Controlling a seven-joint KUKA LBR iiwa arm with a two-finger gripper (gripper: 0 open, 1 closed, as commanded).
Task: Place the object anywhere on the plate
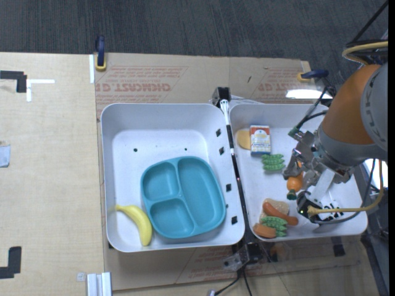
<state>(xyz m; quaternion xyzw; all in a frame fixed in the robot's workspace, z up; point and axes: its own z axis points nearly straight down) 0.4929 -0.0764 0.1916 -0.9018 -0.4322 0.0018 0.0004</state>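
— Where is your claw right now?

— My claw [300, 180] hangs over the right bin [352, 227], at the right of the frame, low among the toy food. An orange ball [295, 182] sits right at its tip.

— Do you have the ball?

— I cannot tell. The wrist and cables crowd the spot, and I can't make out how the claw is set, so I won't say I hold anything. My guess is the ball is the object meant, since it lies at the tip, but that is a judgement.

— And the plate?

— The plate [182, 196] is blue, with three compartments, lying in the left bin [117, 140], lower middle of the frame. A banana [139, 222] lies just beside its lower-left edge, on the bin floor.

— So which way does the move go?

— Straight left across the frame. The plate lies well apart from my claw, on the far side of the wall [233, 165] where the two bins meet. That wall stands between us, so I judge I must lift clear of it before crossing.

— Anything else near the tip?

— Green pods [272, 161] up and to the left of it, a carton [260, 139] further up, and a sausage with more greens [275, 217] below, towards the bottom of the bin. The ball is round, so it has no long axis to line up on; only the direction matters.
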